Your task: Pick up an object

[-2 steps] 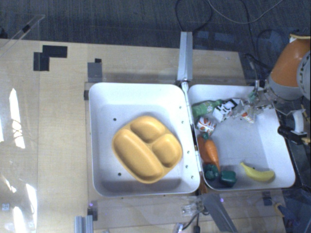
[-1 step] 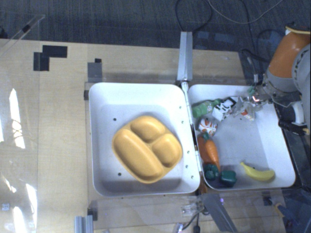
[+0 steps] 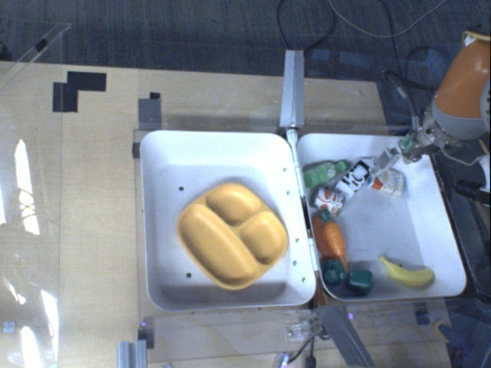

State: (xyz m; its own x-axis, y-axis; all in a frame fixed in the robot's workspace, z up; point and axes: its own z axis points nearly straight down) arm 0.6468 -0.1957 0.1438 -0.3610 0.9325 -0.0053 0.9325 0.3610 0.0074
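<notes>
The right bin (image 3: 430,228) holds several small items. A green bottle (image 3: 324,173), a black-and-white carton (image 3: 354,176) and a red-and-white can (image 3: 330,200) lie near its upper left. A small white and orange container (image 3: 389,182) lies just right of the carton. An orange carrot (image 3: 331,240) runs along the left wall, with two dark green pieces (image 3: 347,276) below it. A yellow banana (image 3: 406,273) rests near the front. My gripper (image 3: 393,157) hangs at the bin's upper right, just above the white and orange container, with nothing visibly held.
The left bin (image 3: 165,205) carries a large yellow divided plate (image 3: 232,234). A metal rail (image 3: 293,90) stands between the bins at the back. Cables (image 3: 337,6) lie on the dark floor behind. The arm's orange band (image 3: 464,83) sits at the right edge.
</notes>
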